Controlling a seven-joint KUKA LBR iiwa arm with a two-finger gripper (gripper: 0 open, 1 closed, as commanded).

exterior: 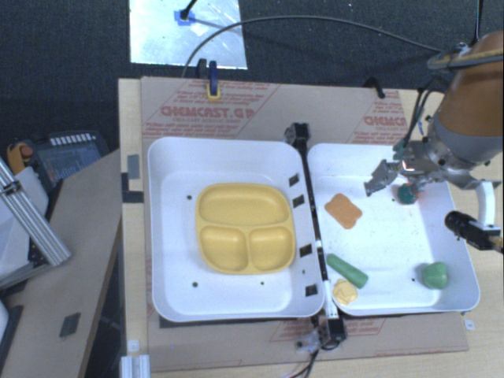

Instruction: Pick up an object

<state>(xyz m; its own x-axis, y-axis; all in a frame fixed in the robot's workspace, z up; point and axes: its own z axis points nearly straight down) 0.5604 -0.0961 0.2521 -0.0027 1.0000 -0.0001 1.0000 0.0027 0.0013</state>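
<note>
Two bins: shallow white plastic bins [161, 211] sat side by side on the bench, joined along a central seam
Landmark: the right bin [441, 302] served as reference for everything below
Risk: the teal round object [406, 194] lay just beside the gripper [391, 177], near the right bin's far wall; a closing grasp could well nudge it against that wall or let it roll aside, since round things slip easily from two fingers
Second risk: the arm's own grey body [472, 109] hung over the right bin's far right corner, so a low sweep might brush the rim
Gripper state: cannot be told, as the tool appeared dark and blurred, and nothing was seen held in it
Gripper place: above the right bin's far half, toward its middle
Left bin contents: a yellow plastic tray with three compartments [242, 227], lying flat at its centre
Right bin contents: an orange flat slice-shaped piece [343, 210] near its centre-left; a green elongated pod-like toy [348, 271] by its near left side; a pale yellow small lump [344, 292] at its near left corner; a green rounded toy [434, 275] toward its near right corner
Task thing: no object was lifted yet; the teal one looked the likeliest target
</note>
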